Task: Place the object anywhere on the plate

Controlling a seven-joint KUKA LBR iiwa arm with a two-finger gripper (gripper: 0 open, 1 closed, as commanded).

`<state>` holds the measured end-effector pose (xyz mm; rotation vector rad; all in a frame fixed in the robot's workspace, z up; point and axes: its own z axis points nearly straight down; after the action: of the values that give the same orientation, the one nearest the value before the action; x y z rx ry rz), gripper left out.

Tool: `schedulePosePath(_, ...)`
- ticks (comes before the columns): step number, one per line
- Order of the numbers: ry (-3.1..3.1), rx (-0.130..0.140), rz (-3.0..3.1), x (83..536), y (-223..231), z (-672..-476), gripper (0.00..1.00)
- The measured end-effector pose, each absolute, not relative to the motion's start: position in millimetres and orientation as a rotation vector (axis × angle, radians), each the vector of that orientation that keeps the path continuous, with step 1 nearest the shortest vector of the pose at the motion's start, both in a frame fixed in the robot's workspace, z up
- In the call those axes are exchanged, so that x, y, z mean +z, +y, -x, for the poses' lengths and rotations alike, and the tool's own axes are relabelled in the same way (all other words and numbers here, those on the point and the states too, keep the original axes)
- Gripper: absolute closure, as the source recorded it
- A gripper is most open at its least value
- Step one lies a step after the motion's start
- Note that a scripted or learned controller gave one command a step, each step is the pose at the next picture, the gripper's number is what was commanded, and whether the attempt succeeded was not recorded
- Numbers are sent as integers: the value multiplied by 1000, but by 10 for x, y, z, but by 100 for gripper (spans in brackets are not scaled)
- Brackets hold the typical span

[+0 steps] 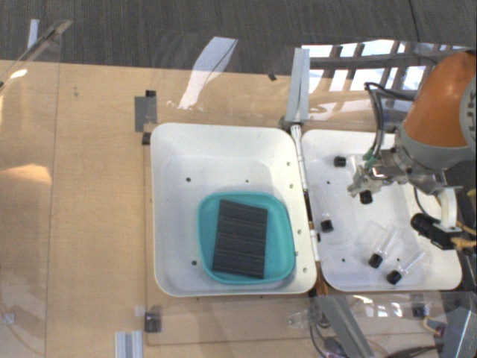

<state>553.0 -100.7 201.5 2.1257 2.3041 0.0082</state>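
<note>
1. Desk (82,200) carries two white bins across the frame's middle.
2. Left bin (171,162) holds a teal plate (210,215), lower centre, with a dark ribbed block (240,239) already lying on it; the placing looks done.
3. Right bin (335,267) holds small clear vials (380,248).
4. End effector (365,185) hovers at upper right; its state I cannot tell.

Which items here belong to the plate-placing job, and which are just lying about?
Job:
teal plate, left bin
dark ridged block, already lying on the plate
gripper, over the right bin

Lying about:
small black-capped clear vials, right bin
two white bins
</note>
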Motion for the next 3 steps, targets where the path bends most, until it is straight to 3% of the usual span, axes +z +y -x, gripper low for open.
schedulePosePath(1,2353,8,-2074,2247,-177,-5372,100)
schedulePosePath(2,2199,6,-2241,1845,513,-5202,100)
schedulePosePath(3,2231,7,-2210,1838,1518,-5171,100)
